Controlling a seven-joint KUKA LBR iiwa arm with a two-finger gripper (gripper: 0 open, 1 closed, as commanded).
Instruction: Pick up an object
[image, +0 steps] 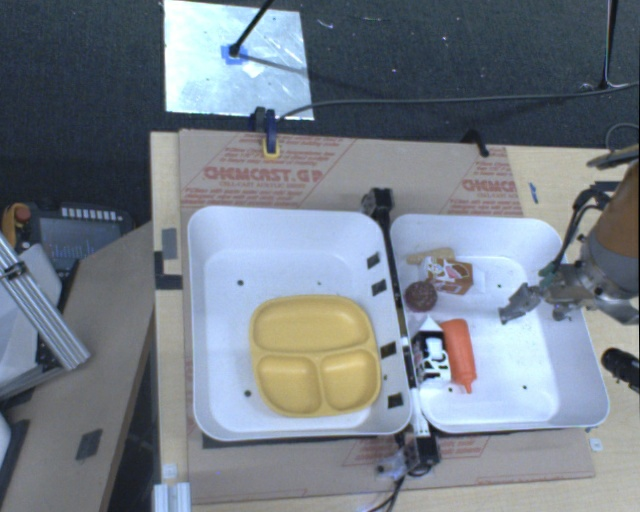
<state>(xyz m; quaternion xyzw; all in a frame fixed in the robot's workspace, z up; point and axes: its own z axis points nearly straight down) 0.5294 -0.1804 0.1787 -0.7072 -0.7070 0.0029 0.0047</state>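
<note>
We are cataloguing two shallow white plastic bins lying side by side on a tan board printed with red lettering (262, 172).

Left bin (290, 235): it is holding one yellow moulded plastic tray with three compartments (314, 354), sitting toward the lower middle of the bin. We are seeing smooth, glossy rounded rims on it, with one long well above two smaller wells. Bare white floor is lying open above the tray and to its left.

Right bin (540, 400): its contents are gathering against the left wall. We are listing an orange carrot-shaped piece (459, 354), long and smooth, lying roughly upright in the frame; a black-and-white patterned item (431, 357) touching its left side; a small dark brown round piece (420, 296) just above those; and a brown-and-white printed packet (449, 274) with a tan strip at its top, toward the bin's upper left. The lower right floor of this bin is lying open.

Gripper (517, 304): the grey two-finger gripper is reaching in from the right edge of the frame, hanging over the middle right of the right bin, apart from the orange piece and the packet. We are seeing nothing between its fingers; how far they are parted we cannot tell.

Edges: black clips are lining the seam between the bins.
</note>
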